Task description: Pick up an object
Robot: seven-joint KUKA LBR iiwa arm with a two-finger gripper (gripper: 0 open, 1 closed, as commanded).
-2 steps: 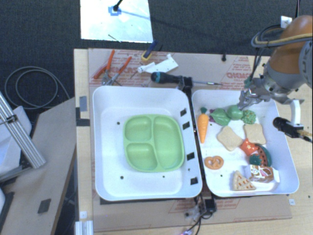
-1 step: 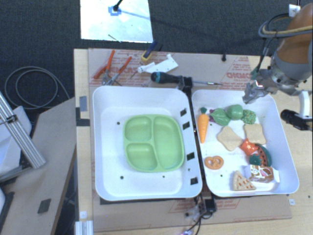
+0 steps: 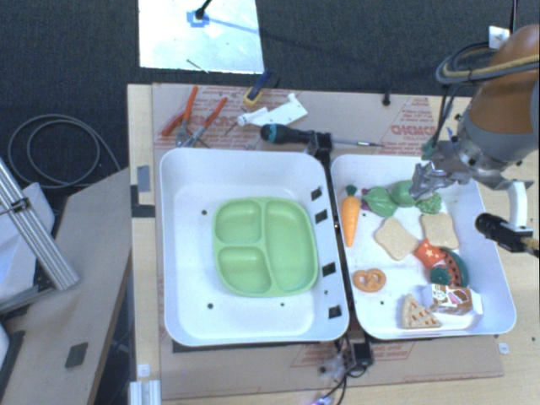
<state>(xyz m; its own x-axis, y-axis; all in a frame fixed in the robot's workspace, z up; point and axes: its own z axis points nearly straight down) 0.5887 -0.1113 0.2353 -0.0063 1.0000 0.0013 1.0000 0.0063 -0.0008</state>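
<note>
My gripper [image 3: 427, 184] hangs over the far part of the right bin [image 3: 498, 306], its fingers down among green toy vegetables [image 3: 390, 198]. The right bin also holds an orange carrot [image 3: 350, 216], two bread slices [image 3: 396, 238], a pretzel [image 3: 369, 280], a red piece [image 3: 428, 253], a watermelon slice [image 3: 450, 268] and a waffle wedge [image 3: 416, 313]. The vegetables touch the fingertips, and I cannot make out whether anything sits between them.
A light green divided plate [image 3: 264, 245] lies in the left bin [image 3: 190, 310]. Pliers [image 3: 187, 115], a screwdriver [image 3: 291, 133] and other tools lie on the bench behind the bins. The arm's orange band [image 3: 510, 57] rises at the upper right.
</note>
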